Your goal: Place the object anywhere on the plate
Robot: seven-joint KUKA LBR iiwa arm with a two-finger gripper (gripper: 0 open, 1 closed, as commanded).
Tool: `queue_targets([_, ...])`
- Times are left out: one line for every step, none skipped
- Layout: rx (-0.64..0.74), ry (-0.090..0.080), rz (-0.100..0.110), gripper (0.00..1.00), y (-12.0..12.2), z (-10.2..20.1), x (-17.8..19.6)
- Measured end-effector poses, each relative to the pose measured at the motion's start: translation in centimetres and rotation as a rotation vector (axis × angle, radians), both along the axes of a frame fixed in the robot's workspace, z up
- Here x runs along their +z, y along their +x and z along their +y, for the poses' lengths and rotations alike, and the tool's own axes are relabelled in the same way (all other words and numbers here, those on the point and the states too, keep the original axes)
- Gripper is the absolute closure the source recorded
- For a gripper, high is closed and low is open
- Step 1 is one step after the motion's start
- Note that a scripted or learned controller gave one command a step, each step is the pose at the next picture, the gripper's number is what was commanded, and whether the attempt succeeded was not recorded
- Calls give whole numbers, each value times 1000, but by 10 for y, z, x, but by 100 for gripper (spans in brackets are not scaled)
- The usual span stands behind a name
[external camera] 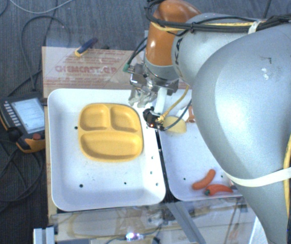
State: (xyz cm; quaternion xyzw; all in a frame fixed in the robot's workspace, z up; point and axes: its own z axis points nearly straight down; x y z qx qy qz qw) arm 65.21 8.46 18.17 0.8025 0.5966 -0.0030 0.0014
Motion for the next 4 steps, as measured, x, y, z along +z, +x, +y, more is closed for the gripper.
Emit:
queue_targets([-77,1,2,100,-36,-76,-1])
queue_targets([-69,4,2,100,-108,-102,40])
queue_targets([-194,4,3,100,-147,-106,0])
queue_targets([-214,4,3,100,-169,-52,0])
